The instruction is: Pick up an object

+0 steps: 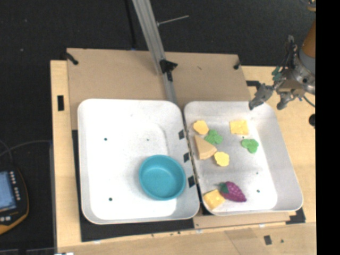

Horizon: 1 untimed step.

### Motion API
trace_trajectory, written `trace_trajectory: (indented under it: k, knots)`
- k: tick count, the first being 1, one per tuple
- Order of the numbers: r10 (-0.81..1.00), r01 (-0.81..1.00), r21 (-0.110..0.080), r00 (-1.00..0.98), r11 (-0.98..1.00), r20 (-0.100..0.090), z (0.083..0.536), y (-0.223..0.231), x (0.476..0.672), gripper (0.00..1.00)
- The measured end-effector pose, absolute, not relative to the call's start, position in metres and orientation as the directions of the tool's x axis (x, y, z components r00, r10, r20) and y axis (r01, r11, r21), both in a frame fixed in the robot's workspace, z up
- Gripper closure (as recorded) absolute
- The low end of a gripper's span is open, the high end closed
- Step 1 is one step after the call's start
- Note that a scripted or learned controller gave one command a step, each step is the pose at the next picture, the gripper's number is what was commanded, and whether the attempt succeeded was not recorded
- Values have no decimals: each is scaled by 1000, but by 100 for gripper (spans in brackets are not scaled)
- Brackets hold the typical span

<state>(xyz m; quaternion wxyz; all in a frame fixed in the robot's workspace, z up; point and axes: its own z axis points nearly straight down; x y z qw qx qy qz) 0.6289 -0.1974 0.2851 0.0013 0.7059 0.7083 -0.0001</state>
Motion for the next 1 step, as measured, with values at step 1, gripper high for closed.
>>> trace_trajectory:
  k: [1]
  knots:
    - [1000,1000,1,-4,4,-3,285,-198,629,0]
